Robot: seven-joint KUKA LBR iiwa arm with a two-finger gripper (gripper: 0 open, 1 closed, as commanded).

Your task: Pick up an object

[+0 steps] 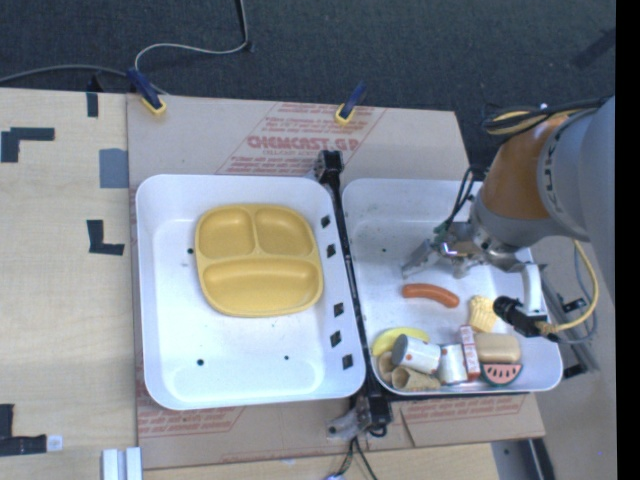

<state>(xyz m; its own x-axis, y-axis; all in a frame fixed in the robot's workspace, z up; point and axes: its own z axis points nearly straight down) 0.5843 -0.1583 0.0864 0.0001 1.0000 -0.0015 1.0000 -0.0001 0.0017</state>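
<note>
Camera view, left to right: wooden counter with dark tape marks, a cardboard sheet with red print under both bins. Two yellow-and-blue clamps sit at the cardboard's far edge, a black cable runs off from the left one.

Left bin, white and shallow, holds a yellow divided plate in its far half, three compartments, lying flat. A few small dark specks on the bin floor.

Right bin sits just beside it, a black divider strip between the two. Toy food crowds its near edge: yellow banana-like piece, grey-and-white can on its side, small cone-like brown pieces, a second small can, a red-and-white carton, tan bread-like block, watermelon slice. Orange-red sausage lies alone nearer the bin's middle, corn cob just right of it.

Jaws hang over the right bin's middle, just beyond the sausage, not touching it from what shows. One grey finger points left and down; the jaws look spread, nothing between them. Grey arm with its orange band comes in from the right, yellow and black cables trailing at the wrist.
</note>
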